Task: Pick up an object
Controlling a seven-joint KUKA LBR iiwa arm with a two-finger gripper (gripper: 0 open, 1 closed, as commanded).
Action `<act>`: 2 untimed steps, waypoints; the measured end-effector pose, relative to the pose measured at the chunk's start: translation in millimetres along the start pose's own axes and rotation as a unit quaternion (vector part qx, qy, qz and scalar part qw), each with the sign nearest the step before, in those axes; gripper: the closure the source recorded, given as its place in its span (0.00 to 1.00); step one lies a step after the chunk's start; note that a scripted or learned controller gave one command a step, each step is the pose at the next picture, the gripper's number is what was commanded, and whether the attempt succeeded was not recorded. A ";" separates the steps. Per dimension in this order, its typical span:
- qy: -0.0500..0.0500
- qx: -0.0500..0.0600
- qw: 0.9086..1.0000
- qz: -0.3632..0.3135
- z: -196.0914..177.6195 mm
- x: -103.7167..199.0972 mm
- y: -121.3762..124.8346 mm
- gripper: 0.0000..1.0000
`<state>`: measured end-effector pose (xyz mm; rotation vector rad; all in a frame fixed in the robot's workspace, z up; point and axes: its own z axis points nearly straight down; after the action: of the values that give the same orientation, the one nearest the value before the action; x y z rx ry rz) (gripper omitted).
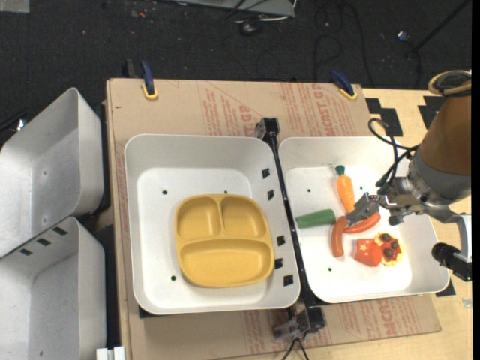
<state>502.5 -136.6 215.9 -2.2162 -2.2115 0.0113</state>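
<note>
1. Reached in from the right over the right shallow white bin (420, 280): grey two-finger gripper (367, 208), fingers slightly spread, nothing pinched.
2. Lay just under the fingertips: red curved chilli-shaped toy (361, 224), beside an orange toy carrot (345, 188), a green block (315, 218), a red sausage-shaped toy (337, 238).
3. Sat in the left bin: yellow divided plastic plate (223, 240).

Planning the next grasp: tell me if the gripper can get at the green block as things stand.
Probably yes. The green block lies flat on the right bin's floor with nothing over it; the gripper hovers just to its right, above the red sausage and carrot.
</note>
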 end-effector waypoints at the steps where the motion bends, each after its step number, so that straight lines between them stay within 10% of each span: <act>1: -0.001 -0.006 1.000 -0.001 -5.6 0.2 2.6 0.00; 2: -0.001 -0.004 1.000 0.000 39.9 -0.8 9.1 0.00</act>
<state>511.1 -137.3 175.9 -2.2200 -2.2173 0.0039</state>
